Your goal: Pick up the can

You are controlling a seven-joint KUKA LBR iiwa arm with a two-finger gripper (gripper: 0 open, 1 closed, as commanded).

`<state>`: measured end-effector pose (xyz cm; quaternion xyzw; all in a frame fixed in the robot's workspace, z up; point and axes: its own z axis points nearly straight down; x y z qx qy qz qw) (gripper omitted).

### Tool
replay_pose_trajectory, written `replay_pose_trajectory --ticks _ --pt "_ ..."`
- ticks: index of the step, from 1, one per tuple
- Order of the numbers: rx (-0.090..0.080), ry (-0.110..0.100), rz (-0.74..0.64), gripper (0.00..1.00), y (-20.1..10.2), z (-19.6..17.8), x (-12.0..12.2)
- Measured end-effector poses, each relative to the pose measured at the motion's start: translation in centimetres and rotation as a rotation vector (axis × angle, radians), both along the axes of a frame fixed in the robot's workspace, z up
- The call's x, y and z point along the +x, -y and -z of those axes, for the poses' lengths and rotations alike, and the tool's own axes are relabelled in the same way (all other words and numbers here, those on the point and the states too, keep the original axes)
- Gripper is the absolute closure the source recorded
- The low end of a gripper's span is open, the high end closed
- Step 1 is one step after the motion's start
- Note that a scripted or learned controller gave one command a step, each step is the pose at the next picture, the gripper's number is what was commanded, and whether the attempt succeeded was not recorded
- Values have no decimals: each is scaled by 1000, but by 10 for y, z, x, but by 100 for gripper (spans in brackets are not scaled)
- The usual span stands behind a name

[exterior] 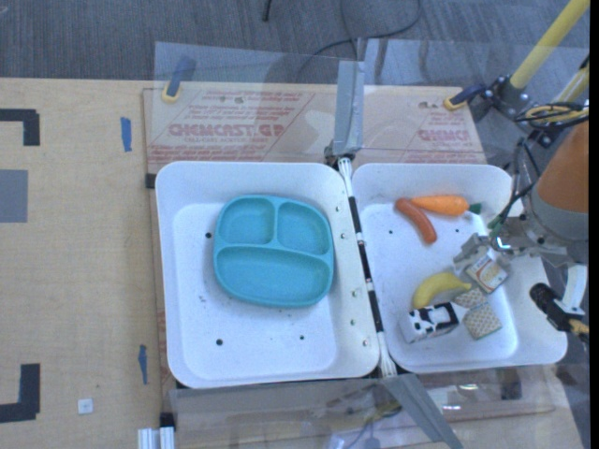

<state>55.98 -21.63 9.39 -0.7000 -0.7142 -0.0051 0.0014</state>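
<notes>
**Gripper low over the right bin, at a small can**

The grey arm with its orange band (569, 181) comes in from the right edge and reaches down into the right shallow white bin (412, 358). Its two-finger gripper (484, 255) sits low near the middle of that bin's right half. A small cylindrical can with a pale, orange-marked label (486, 271) lies tilted right at the metal fingers (471, 248), touching or just beneath them; whether the fingers are wide, narrow or closed on the can cannot be told from this slanted view.

Around the can lie other things. A yellow banana-shaped toy (436, 288) rests just to its left, a tan waffle-textured square piece (483, 320) just below it, and a small black-and-white block (432, 321) sits beside the banana, near the bin's front. Farther back in the same bin, an orange carrot-shaped toy (440, 205) and a red-orange sausage-shaped toy (417, 221) lie close together, well apart from the gripper.

The left shallow white bin (182, 251) holds a teal plastic plate with three compartments (274, 251), lying flat near its centre.
</notes>
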Motion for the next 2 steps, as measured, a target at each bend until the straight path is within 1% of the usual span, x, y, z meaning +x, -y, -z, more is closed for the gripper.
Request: replay_pose_trajectory --ticks 1,2 --pt "-7 3 7 100 5 -10 -1" --pt "-11 -2 -115 100 -40 -85 5"
